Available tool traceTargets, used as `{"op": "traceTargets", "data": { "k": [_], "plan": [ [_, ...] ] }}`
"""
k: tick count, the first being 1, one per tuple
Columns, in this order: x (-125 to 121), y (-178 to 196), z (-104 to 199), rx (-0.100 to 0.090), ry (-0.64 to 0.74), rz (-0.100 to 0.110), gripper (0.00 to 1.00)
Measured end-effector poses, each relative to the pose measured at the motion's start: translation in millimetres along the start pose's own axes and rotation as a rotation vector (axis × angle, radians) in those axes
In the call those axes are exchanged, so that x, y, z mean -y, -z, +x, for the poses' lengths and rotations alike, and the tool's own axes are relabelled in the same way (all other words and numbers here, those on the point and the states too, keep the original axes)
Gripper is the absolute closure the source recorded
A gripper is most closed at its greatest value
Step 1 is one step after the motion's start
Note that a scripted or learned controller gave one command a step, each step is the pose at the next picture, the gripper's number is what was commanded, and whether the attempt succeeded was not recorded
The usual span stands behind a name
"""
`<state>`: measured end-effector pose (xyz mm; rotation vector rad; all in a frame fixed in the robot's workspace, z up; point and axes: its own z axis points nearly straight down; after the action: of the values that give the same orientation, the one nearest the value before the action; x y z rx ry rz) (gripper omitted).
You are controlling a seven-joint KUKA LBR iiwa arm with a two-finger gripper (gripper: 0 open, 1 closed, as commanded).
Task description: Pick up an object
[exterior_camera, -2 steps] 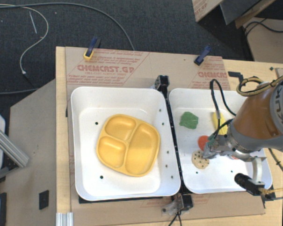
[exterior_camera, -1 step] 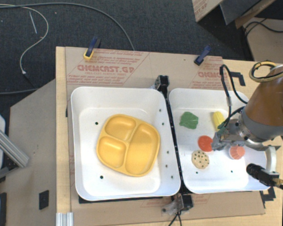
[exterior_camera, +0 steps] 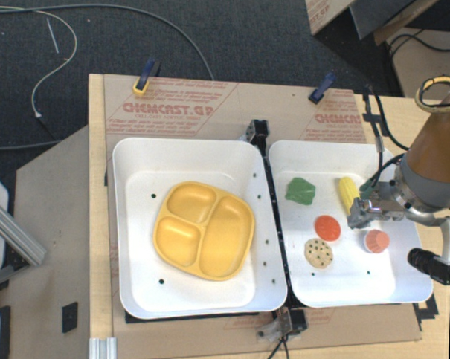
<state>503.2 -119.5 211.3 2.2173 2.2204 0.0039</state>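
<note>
Jaws [exterior_camera: 363, 211], width impossible to tell, just beside yellow corn [exterior_camera: 347, 191], above pink cup [exterior_camera: 376, 240] in right bin [exterior_camera: 399, 288].

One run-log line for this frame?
hand over right bin | between corn, tomato | nothing visibly held | plate in left bin

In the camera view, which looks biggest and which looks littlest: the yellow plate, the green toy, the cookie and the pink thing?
1. Yellow plate, biggest by far.
2. Green toy and cookie look about alike, so I won't rank them.
3. Pink thing, smallest, though the end effector partly covers it.
</note>
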Motion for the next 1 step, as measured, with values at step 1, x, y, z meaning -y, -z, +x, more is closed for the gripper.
{"op": "traceTargets", "data": {
  "k": [1],
  "plan": [
    [0.0, 13.7, 53.0, -0.001, 0.001, 0.002, 1.00]
  ]
}}
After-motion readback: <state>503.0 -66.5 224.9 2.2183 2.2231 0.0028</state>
